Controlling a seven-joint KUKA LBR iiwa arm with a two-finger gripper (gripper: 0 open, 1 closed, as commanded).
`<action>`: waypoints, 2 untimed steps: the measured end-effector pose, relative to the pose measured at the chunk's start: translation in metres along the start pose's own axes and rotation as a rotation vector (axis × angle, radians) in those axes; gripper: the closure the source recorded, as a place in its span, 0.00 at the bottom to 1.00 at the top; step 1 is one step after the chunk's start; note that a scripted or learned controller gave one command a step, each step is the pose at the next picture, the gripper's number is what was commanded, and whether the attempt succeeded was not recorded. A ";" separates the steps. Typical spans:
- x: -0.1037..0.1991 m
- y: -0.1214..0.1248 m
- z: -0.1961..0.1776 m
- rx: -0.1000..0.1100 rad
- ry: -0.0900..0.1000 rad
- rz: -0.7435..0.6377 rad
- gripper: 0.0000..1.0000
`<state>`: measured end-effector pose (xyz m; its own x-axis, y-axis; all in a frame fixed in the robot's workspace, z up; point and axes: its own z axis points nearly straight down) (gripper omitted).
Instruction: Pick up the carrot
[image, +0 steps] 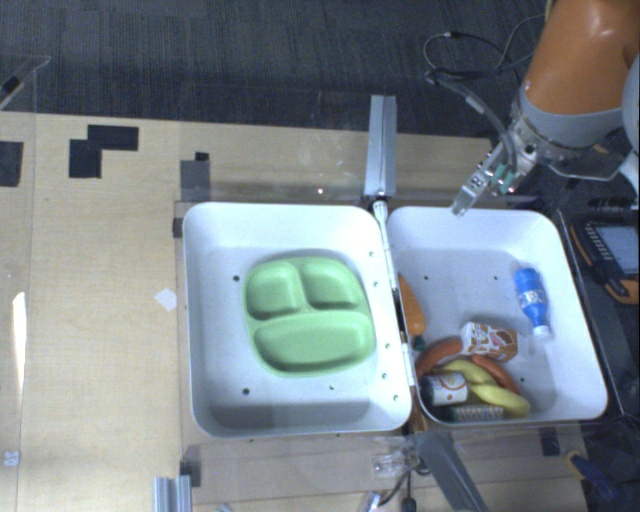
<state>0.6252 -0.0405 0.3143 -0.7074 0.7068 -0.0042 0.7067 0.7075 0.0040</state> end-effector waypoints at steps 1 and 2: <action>0.023 0.028 0.005 0.000 0.001 -0.082 1.00; 0.065 0.067 0.028 -0.001 0.002 -0.427 1.00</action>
<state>0.6270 0.0528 0.2868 -0.9367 0.3502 -0.0039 0.3502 0.9367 0.0029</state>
